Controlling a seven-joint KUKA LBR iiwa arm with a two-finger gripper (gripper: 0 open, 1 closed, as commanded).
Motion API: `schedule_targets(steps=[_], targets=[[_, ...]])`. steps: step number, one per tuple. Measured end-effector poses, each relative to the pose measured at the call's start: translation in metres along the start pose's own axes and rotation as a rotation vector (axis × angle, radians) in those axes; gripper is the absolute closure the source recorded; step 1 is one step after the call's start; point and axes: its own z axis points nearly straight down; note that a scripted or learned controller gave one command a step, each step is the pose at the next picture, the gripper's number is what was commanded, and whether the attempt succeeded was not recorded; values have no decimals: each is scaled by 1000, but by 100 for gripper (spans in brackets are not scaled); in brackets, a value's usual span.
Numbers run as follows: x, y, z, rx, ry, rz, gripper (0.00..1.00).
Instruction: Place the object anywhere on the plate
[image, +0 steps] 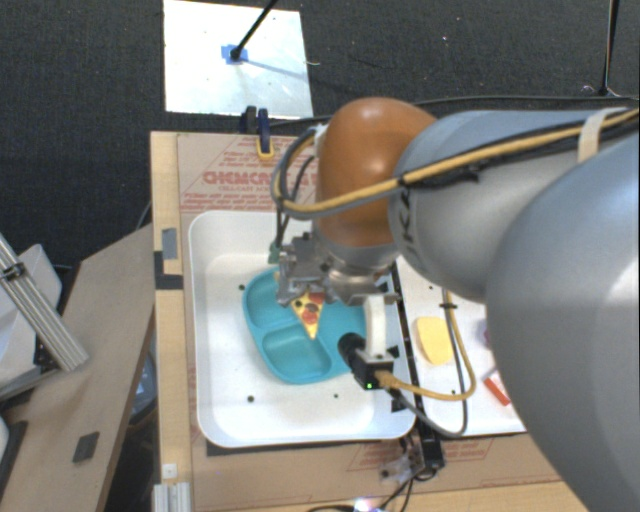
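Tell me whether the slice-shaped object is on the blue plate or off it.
On it, apparently: the object lies over the blue plate just under the gripper; contact cannot be confirmed.

Yellow-red object (310, 315) on teal divided plate (290, 350)

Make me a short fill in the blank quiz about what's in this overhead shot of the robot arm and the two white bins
1. The blue divided plastic plate lies in the ____ white bin of the camera view.
2. A pale ____ flat object lies in the right white bin.
3. The gripper hangs right above the ____.
4. The small yellow-and-red object sits over the plate's ____ ridge.

Missing words: left; yellow; plate; dividing
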Motion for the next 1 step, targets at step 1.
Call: schedule_targets(steps=[1], targets=[[-3, 1, 0, -1, -1, 5, 0]])
